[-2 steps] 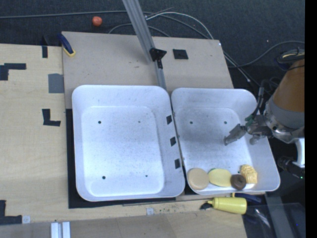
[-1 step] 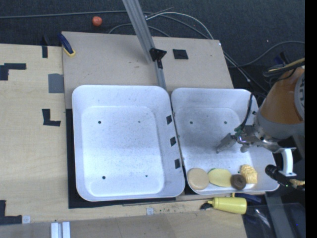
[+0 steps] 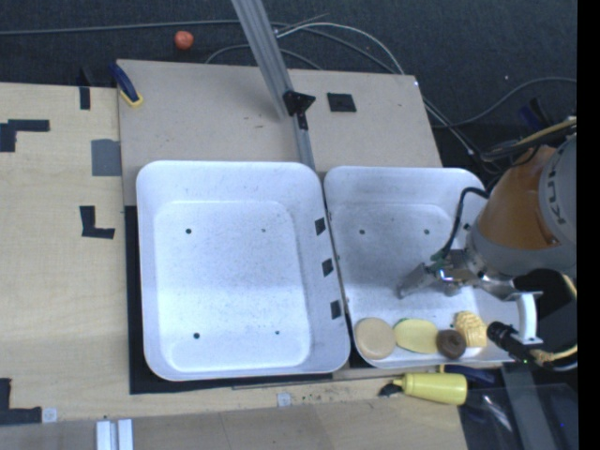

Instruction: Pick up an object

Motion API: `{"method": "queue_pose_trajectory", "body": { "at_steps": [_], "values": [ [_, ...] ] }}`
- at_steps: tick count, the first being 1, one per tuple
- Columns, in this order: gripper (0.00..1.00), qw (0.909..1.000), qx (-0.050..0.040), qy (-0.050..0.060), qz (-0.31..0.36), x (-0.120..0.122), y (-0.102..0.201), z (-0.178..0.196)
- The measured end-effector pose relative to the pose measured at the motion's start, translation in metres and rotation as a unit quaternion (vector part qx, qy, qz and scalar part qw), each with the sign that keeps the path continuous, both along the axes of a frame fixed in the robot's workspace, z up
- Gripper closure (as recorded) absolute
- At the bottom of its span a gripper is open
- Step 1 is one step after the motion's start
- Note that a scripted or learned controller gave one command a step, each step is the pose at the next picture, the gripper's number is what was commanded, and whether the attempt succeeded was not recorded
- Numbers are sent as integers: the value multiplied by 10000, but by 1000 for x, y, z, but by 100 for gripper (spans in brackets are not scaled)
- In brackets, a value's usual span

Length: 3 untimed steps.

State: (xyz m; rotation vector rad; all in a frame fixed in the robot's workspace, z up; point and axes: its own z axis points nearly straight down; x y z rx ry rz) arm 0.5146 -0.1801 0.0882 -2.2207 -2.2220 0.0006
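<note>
The right bin (image 3: 394, 195) holds several small items along its front edge: a tan round disc (image 3: 374, 338), a pale yellow oval piece (image 3: 415, 335), a dark brown round piece (image 3: 451, 344) and a yellow corn-like piece (image 3: 470, 327). My gripper (image 3: 411, 285) hangs low over the right bin's floor, just behind these items and apart from them. Its grey fingers (image 3: 415, 277) point left with nothing seen between them. The arm's orange band (image 3: 518, 209) sits above at the right.
The left bin (image 3: 230, 265) lies beside the right one. A yellow-handled tool (image 3: 433, 387) rests on the bench in front of the right bin. A grey pole (image 3: 267, 50) slants across the back board. A small red ball (image 3: 184, 38) lies far back.
</note>
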Motion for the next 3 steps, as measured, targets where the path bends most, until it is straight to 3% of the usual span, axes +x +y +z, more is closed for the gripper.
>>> {"method": "queue_pose_trajectory", "body": {
  "at_steps": [1,3],
  "values": [
    [100,10000,-6,-15,-2,1,-1,12],
    [100,10000,-5,-24,-1,-5,-7,134]
  ]
}}
